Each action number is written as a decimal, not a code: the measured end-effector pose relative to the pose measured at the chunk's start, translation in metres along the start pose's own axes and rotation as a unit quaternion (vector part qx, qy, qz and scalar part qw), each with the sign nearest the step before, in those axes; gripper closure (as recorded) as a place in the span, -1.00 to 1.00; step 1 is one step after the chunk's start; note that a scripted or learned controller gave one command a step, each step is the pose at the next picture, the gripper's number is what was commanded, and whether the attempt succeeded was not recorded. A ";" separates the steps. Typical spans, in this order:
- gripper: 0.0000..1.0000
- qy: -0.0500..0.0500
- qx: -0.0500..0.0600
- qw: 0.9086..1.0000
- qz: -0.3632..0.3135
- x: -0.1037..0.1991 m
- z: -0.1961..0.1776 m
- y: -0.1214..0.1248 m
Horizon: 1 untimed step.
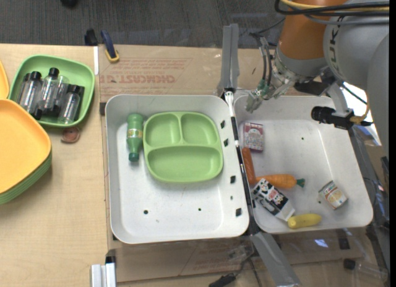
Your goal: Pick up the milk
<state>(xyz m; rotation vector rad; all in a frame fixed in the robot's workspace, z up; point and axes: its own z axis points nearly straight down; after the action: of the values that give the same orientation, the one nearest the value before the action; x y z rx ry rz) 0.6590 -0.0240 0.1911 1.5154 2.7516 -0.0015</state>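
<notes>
Diagonally, milk carton (pixel 271 197) flat, top toward lower right.

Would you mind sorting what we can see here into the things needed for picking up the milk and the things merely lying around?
Needed: milk carton; gripper.

Lying about: carrot; yellow squash; can; pink packet; green divided plate; green bottle.

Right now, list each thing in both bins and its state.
milk: lying on its side, right bin.
carrot: lying flat, beside milk.
can: tilted, right bin.
green bottle: lying flat, left bin.
green tray: right side up, left bin.
tool: above right bin's far edge, apart from milk.
</notes>
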 end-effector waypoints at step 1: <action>1.00 0.000 0.000 0.994 0.107 0.008 0.000 -0.058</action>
<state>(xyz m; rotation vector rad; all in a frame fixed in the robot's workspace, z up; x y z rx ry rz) 0.6058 -0.0484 0.1912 1.8027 2.5733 -0.0024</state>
